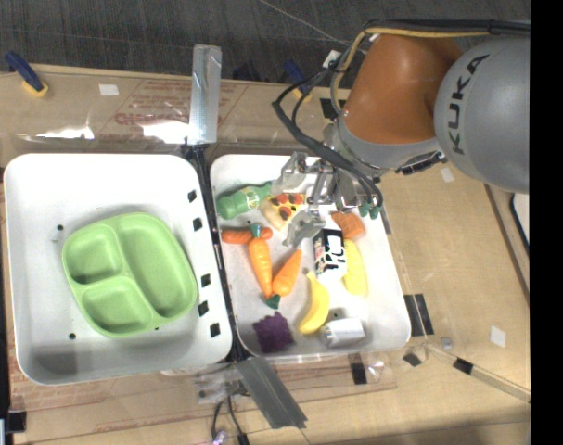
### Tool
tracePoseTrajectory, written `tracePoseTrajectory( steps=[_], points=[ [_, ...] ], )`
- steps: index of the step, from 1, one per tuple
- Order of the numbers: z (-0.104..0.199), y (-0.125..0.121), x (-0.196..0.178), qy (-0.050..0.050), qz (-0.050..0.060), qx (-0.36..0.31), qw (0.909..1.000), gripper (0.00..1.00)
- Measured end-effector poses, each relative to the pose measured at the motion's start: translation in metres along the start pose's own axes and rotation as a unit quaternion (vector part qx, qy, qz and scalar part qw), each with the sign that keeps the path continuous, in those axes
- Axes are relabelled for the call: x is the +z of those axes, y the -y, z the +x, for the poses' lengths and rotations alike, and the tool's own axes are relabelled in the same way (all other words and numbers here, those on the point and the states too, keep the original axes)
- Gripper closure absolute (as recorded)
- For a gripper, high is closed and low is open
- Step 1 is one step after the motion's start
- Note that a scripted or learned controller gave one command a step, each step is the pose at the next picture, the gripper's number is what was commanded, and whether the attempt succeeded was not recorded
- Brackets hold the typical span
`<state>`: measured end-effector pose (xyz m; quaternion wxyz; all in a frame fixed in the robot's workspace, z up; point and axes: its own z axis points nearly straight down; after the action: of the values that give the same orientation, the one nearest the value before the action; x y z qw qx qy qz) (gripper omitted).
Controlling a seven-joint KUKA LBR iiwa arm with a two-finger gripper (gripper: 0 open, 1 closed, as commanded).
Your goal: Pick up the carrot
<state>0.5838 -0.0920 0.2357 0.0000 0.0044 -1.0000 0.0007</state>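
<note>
Pincer (311,213) hangs low over the upper middle of the right bin (392,290), its metal fingers pointing down among the toy food; whether they are spread or closed cannot be told from this slant, and nothing is seen between them. Above it the grey arm (485,109) with its orange band (397,86) comes in from 2 o'clock, with black cables looping off the wrist.

Two carrots lie together just below the pincer, toward 7 o'clock of it. One carrot (261,262) points roughly along the bin's length, its green top at the upper end near 11 o'clock of its own body. The second carrot (287,269) lies just beside it on the right, tilted, with its tip up toward the fingers; the two nearly meet at their lower ends. Neither is lifted; both rest on the bin floor.

Around them: a green bottle (242,199) at 10 o'clock of the pincer, a small orange piece (235,235) near the bin's left wall, a black-and-white packet (329,251) just below the fingers, a yellow banana (313,306) at 6 o'clock, a purple bunch of grapes (273,332) and a white cylinder (344,330) at the near end.

A green divided plate (128,272) sits in the left bin (21,248) at 9 o'clock, well apart, on the tabletop (467,286).
</note>
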Motion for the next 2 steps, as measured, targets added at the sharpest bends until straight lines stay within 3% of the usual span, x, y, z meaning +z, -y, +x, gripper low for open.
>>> tracePoseTrajectory(
  steps=[1,2],
  points=[
    [0.029,0.03,0.131,0.003,0.0,-0.022,0.9998,0.0],
    [0.054,0.0,0.143,0.001,0.001,-0.007,1.0,0.0]
  ],
)
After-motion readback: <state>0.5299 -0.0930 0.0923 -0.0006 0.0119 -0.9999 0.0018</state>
